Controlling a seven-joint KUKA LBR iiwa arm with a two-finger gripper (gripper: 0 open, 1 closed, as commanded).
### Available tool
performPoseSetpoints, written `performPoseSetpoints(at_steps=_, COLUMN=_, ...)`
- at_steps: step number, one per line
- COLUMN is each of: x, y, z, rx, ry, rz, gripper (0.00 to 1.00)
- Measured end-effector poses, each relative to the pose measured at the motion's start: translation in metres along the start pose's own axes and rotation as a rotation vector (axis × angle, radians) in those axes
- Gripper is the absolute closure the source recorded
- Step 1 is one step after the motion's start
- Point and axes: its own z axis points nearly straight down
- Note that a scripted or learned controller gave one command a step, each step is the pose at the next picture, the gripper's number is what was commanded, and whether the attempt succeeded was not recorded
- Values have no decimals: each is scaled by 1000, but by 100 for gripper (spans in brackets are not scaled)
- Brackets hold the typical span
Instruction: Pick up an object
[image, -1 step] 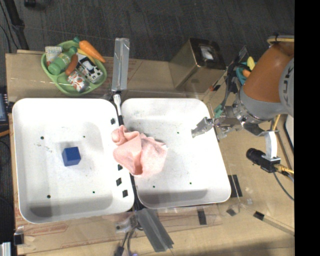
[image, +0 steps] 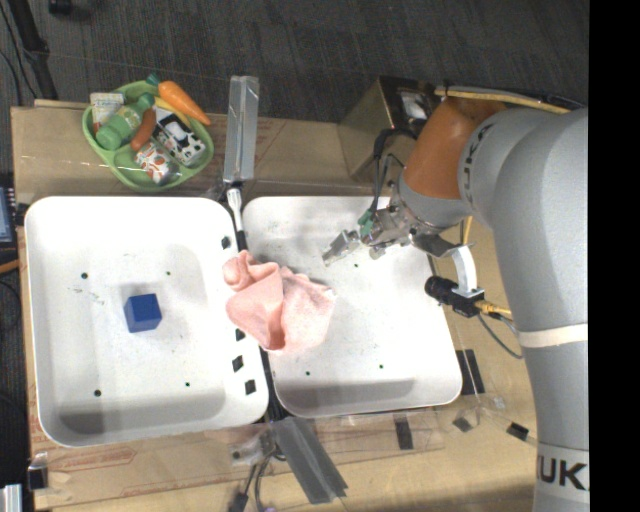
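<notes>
A crumpled pink cloth (image: 278, 304) lies at the left side of the right bin (image: 400, 350), draped partly over the divider between the bins. A small blue cube (image: 143, 311) sits in the middle of the left bin (image: 60, 260). My gripper (image: 338, 248) hangs over the upper middle of the right bin, up and to the right of the cloth and apart from it. Its fingers point left toward the cloth, with nothing visible between them.
A green bowl (image: 108, 158) holding toy food, a carrot among it, stands on the bench beyond the left bin. The grey arm (image: 520, 200) covers the right bin's far right side. A metal bar (image: 240, 130) rises between the bins at the back.
</notes>
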Motion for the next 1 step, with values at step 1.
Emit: performPoseSetpoints(at_steps=1, x=84, y=-21, z=38, rx=0, ry=0, rz=-219, gripper=0)
